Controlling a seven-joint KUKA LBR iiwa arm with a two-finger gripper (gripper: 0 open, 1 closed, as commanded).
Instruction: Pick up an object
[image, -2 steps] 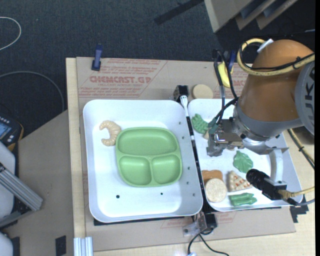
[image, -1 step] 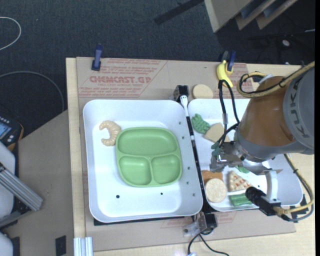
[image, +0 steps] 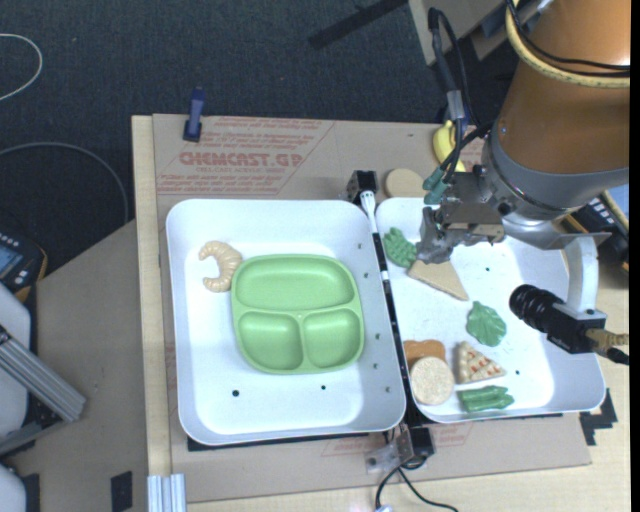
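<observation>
Looming largest at the upper right is the grey arm (image: 560, 150) with its orange band, reaching down into the right bin (image: 560, 395). Its claw (image: 437, 245) hangs over the bin's upper left part, right above a tan wedge-shaped piece (image: 443, 278) and beside a small green leafy piece (image: 400, 247); whether the claw is parted or closed cannot be told. Lower in that bin lie another green leaf (image: 486, 323), a round cracker (image: 433, 380), a pizza-slice toy (image: 476, 364) and a green bean pod (image: 487, 399). The left bin (image: 200, 370) holds a green divided plate (image: 297, 312) with a croissant (image: 220, 264) touching its upper left corner. Both bins sit on the desk (image: 240, 155).
</observation>
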